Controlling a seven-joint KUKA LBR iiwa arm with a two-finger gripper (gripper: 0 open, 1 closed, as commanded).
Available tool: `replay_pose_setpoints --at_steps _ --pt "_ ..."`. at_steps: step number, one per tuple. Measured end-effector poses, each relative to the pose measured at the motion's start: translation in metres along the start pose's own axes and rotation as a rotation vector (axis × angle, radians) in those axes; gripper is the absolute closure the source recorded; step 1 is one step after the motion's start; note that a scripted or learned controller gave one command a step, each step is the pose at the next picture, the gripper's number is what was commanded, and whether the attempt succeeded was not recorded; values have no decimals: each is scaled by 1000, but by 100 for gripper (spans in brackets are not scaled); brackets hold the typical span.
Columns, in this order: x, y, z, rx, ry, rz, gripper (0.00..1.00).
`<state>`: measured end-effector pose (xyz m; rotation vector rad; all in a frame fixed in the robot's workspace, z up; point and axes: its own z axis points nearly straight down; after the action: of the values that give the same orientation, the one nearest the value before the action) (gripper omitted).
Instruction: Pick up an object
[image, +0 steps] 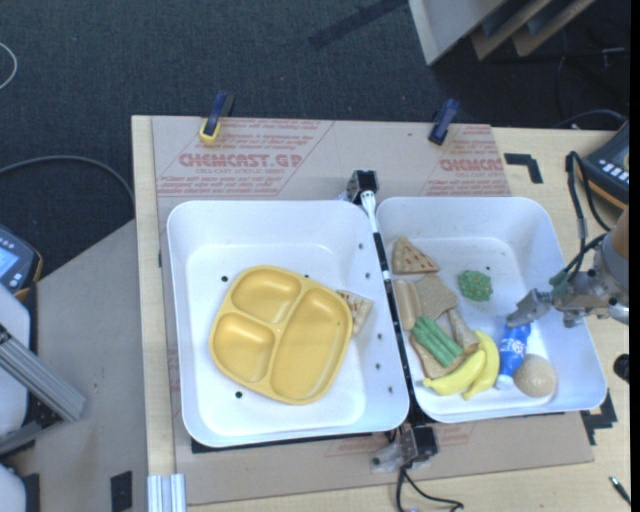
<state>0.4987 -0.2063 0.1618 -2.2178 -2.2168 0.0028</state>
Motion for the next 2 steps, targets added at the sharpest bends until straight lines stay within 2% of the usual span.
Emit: replay_pose_setpoints --at_steps 1,2 --pt "5 -10 51 0 1 0 0" --pt "6 -10 79 -2 -1 0 0"
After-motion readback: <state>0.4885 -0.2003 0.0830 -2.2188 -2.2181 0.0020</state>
